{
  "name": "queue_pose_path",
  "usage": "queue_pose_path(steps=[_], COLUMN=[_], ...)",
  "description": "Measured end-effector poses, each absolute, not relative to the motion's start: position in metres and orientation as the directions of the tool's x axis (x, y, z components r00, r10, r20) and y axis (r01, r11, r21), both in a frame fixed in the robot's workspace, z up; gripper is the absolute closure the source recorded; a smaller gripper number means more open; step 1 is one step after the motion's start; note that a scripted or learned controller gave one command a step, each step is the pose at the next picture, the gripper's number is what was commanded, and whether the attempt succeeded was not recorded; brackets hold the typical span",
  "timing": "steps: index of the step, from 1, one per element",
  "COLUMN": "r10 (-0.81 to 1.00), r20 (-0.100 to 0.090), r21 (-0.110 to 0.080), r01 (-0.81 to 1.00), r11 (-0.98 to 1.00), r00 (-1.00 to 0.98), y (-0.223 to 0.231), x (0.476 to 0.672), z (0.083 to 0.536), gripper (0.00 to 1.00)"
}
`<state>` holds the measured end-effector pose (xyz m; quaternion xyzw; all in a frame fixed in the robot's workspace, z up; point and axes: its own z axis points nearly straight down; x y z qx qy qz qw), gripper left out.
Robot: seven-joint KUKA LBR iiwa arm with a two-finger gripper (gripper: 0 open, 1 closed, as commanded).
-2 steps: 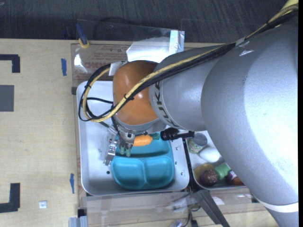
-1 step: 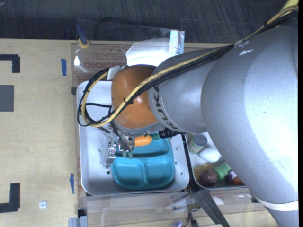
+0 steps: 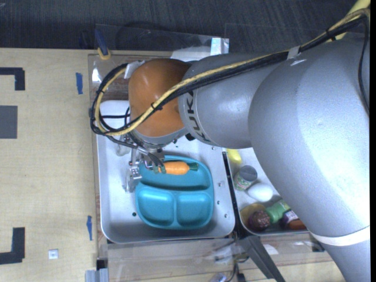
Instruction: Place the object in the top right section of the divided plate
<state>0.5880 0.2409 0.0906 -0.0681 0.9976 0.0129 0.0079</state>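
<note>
1. So, your gripper [image 3: 143, 164] hung low over the left bin [image 3: 111, 228], at the upper left edge of the blue divided plate [image 3: 174, 197]. The orange band [image 3: 154, 98] of the arm sat right above it and covered its top.

2. You could not tell from this view whether the gripper was clenched or let go. The metal parts were small, shiny and half in shadow.

3. The carrot [image 3: 175, 168] lay just to the right of the gripper, with its near end very close to it. You could not see if they touched, or if the carrot was being held.

4. The carrot's long side ran left to right, almost flat. It lay in the long upper part of the plate. That was the one thing your next move turned on: the carrot was off to the gripper's right, lying sideways.

5. Two smaller plate sections sat lower in the picture, side by side.

6. The big grey arm hid much of the right bin [image 3: 247, 227]. A yellow thing, a small can, an egg and other toy food peeked out under it. The top of the left bin was hidden too.
</note>
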Motion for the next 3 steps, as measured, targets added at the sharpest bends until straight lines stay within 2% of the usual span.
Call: queue_pose_path(steps=[1, 2, 3], r10=[-0.037, -0.048, 0.223], r20=[-0.027, -0.027, -0.036], r21=[0.027, 0.023, 0.036], r01=[-0.038, -0.049, 0.221], r11=[0.999, 0.999, 0.975], r00=[-0.999, -0.998, -0.974], y=[0.236, 0.236, 0.237], x=[0.550, 0.525, 0.501], z=[0.093, 0.098, 0.111], gripper=[0.00, 0.00, 0.00])
